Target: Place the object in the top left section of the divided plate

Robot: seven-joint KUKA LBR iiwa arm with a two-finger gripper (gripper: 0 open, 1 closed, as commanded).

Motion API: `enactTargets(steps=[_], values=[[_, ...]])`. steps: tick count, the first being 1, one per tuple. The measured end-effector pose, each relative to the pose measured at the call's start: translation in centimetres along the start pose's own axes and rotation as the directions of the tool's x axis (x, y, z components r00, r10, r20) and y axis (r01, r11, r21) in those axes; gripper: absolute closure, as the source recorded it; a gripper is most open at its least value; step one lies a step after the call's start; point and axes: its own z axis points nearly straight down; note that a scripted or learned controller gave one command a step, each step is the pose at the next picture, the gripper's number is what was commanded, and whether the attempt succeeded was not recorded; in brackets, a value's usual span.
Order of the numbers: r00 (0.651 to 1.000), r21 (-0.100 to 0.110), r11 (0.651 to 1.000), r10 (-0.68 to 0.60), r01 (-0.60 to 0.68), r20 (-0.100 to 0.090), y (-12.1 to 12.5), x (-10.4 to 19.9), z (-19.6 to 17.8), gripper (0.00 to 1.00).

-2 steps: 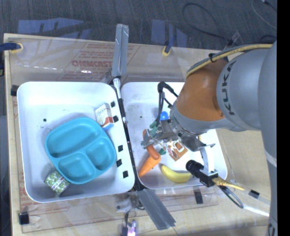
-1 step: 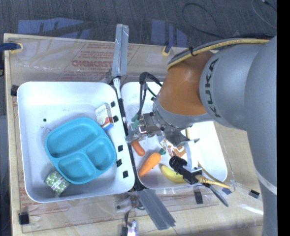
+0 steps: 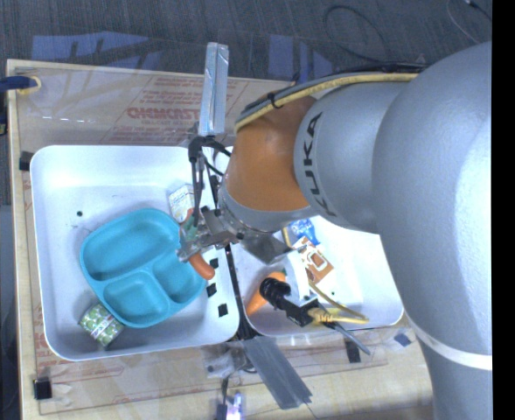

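Arm [image 3: 388,138] over bins; blue divided plate [image 3: 139,265], patterned object [image 3: 99,324] in left bin [image 3: 56,191].

My own wrist and orange band [image 3: 261,169] cover the right bin's [image 3: 375,309] upper left, and my arm runs off the frame's right edge. My fingers [image 3: 196,250] are too small to read beside the blue divided plate [image 3: 139,269], and the orange object [image 3: 203,268] under them is half hidden.

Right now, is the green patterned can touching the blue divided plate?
Touching, it seems: the camera view shows the green patterned can pressed against the blue divided plate's lower left rim, no gap visible.
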Motion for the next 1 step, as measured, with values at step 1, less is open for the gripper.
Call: enactTargets(steps=[1], values=[[0.982,0.000,0.982,-0.190,0.190,0.000,-2.47,1.13,0.47,1.00]])
